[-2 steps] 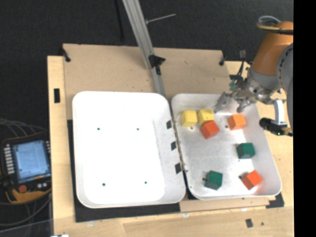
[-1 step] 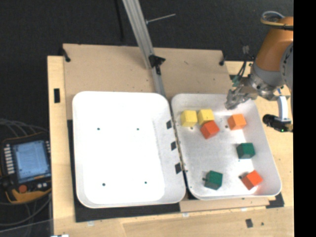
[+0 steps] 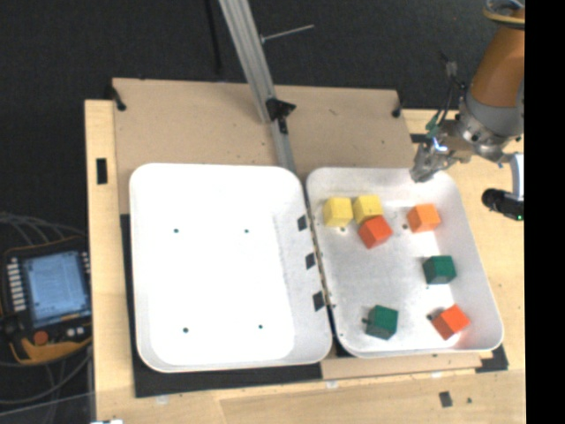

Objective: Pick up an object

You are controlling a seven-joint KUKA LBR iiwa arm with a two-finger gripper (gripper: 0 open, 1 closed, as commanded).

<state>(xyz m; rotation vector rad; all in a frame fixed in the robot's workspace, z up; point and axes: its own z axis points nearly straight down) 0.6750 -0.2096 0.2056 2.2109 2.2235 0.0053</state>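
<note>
The right bin [image 3: 344, 325] holds several small blocks. Two yellow blocks [image 3: 337, 211] [image 3: 368, 207] sit side by side near its back left, with a red-orange block [image 3: 374, 231] touching them in front. An orange block [image 3: 424, 217] lies to the right, a green block [image 3: 439, 269] below it, another green block [image 3: 381, 321] near the front, and a red-orange block [image 3: 451, 321] at the front right. My gripper [image 3: 427, 164] hangs over the bin's back right rim, above and behind the orange block, with nothing seen between its fingers.
The left bin [image 3: 216, 263] lies beside the right one. A slanted metal pole [image 3: 256, 69] rises from between the bins at the back. A teach pendant [image 3: 48, 290] lies off the bench's left side.
</note>
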